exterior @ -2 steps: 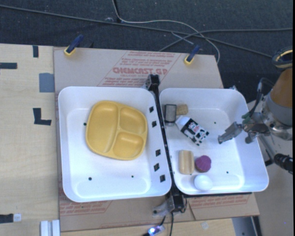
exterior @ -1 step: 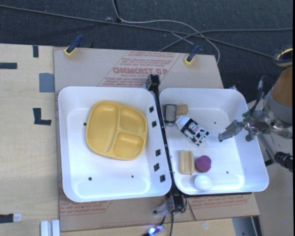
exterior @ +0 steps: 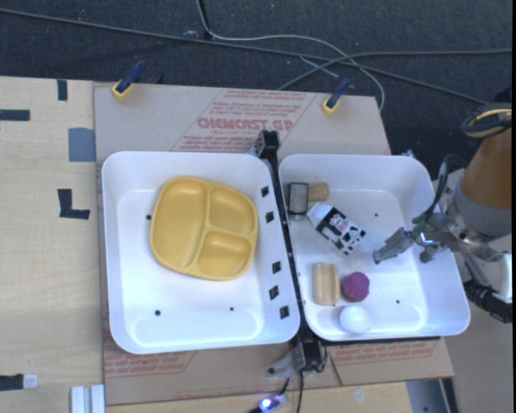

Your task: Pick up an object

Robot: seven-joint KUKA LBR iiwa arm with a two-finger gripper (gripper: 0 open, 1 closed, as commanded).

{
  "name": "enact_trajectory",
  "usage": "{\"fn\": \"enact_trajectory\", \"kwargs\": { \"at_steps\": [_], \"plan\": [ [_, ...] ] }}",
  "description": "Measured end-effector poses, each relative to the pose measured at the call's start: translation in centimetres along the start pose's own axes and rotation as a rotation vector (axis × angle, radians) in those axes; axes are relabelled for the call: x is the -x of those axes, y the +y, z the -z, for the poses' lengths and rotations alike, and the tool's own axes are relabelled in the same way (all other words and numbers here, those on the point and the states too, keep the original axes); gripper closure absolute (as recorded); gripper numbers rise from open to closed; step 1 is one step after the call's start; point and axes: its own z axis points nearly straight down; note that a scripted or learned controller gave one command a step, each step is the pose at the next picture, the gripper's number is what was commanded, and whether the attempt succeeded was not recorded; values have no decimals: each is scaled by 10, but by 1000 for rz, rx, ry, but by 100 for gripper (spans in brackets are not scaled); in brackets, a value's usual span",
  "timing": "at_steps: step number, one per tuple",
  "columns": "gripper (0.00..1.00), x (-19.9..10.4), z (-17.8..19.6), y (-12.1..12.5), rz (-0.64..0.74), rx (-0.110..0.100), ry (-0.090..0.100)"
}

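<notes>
Several items crowded in right bin (exterior: 413, 179); gripper (exterior: 394, 248) low over bare floor beside cow toy (exterior: 337, 229), open/closed indeterminate.

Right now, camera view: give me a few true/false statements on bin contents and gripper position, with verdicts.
1. The yellow plate lies in the left bin. True.
2. The purple ball sits in the left bin. False: it is in the right bin.
3. The white ball lies near the right bin's front edge. True.
4. The gripper hangs over the yellow plate. False: it is over the right bin, right of the black-and-white toy.
</notes>
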Motion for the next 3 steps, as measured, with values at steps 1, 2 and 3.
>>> {"fn": "enact_trajectory", "kwargs": {
  "at_steps": [1,2,3],
  "plan": [
    [0,8,-55,-7,0,-1,1],
    [0,8,-81,-7,2,7,-3],
    [100,8,-71,-6,2,8,-4]
  ]
}}
